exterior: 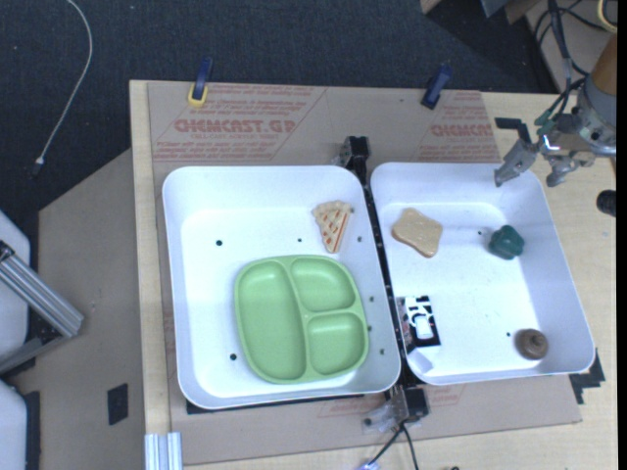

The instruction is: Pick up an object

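In the right bin [549, 262] lie a tan bread slice [417, 232], a dark green lump [506, 243] and a small brown round piece [531, 343]. In the left bin [196, 262] a green divided plate [299, 317] lies flat, with a waffle wedge [332, 224] behind it. My gripper [535, 167] hangs over the right bin's far right rim, above and behind the green lump. Its two fingers stand spread apart, open, with nothing between them.
A black and white tag [420, 322] sits at the right bin's left wall. Blue and yellow clamps [435, 86] hold the cardboard sheet at the back. Cables and boxes lie beyond the bench at top right.
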